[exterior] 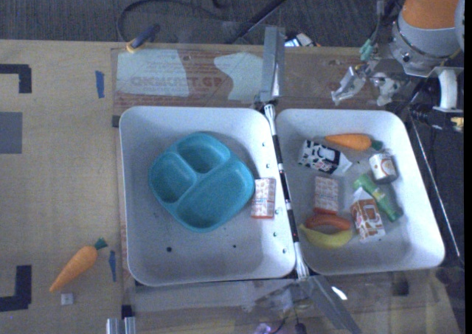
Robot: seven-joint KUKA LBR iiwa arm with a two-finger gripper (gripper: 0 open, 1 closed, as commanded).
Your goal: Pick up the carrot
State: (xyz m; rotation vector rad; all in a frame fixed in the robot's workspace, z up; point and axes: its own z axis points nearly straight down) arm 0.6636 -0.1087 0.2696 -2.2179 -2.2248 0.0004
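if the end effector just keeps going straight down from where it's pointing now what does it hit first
Most likely the brown bench board just beyond the right bin's far rim, not the carrot, which lies nearer in that bin. The end effector hangs over that strip, though depth is hard to judge from this slant.

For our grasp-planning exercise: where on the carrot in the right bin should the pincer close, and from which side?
Grip the carrot at its thick orange middle, coming from above, fingers across its width. It lies flat, lengthwise along the bin's far wall, leaves pointing right.
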